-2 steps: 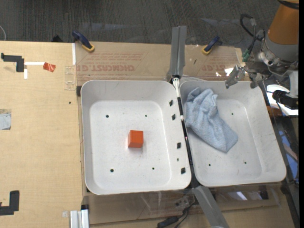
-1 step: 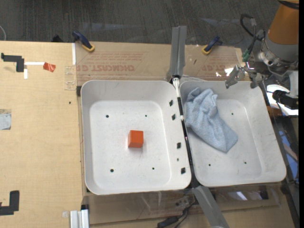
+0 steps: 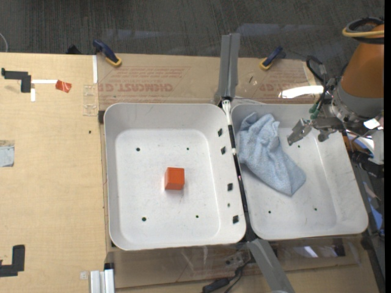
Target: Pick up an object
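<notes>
Robotics lab: cardboard-lined bench (image 3: 49, 163) with clamps (image 3: 107, 52) (grey carpet (image 3: 159, 11) beyond).

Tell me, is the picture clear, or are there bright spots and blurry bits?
In the camera view, a patch of glare washes out the cardboard behind the right bin; the orange block and blue cloth look evenly lit with soft shadows; the gripper at the right appears somewhat blurred.
</notes>
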`<state>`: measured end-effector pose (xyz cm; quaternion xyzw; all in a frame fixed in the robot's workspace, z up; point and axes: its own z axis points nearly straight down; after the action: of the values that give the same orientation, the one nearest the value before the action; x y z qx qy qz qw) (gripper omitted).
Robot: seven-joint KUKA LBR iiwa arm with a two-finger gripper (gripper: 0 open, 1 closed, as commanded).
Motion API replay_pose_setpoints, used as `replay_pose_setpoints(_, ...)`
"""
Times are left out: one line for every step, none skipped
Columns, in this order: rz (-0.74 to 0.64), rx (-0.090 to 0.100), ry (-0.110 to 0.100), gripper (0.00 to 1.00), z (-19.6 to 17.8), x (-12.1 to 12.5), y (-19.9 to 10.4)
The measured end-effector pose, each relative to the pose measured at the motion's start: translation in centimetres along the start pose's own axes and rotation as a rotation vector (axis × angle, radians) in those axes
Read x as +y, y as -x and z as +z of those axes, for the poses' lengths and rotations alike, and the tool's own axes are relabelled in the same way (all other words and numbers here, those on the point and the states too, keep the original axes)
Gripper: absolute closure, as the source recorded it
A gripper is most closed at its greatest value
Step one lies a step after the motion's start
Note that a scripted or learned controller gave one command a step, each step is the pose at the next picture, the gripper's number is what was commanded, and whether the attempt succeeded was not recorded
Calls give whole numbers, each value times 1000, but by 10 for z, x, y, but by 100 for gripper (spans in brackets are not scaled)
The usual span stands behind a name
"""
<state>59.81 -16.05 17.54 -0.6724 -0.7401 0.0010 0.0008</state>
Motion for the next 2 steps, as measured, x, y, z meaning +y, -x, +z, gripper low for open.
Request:
replay_pose_setpoints(55,-3,10,0,80,62,-34)
replay_pose_setpoints(53,-3,10,100,70,62,-34)
